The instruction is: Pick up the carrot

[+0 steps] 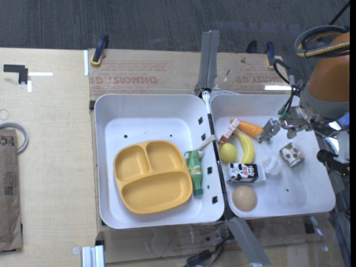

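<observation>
1. Jaws stand open on the gripper (271, 131), which hovers just right of the carrot (248, 129) with nothing between them.
2. Right bin (311, 202): smooth white plastic, shallow.
3. Banana (246, 147): curved, yellow, just below the carrot, so closing should keep clear of it.
4. Carrot: tapered, orange, glossy; grasping across its thick middle seems best.

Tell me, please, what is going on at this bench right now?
The arm reaches into the right bin with its gripper just beside the carrot, which lies against the banana. The carrot is not yet lifted. A lemon, an egg and a small carton lie nearby. The left bin holds a yellow tray and a green bottle.
</observation>
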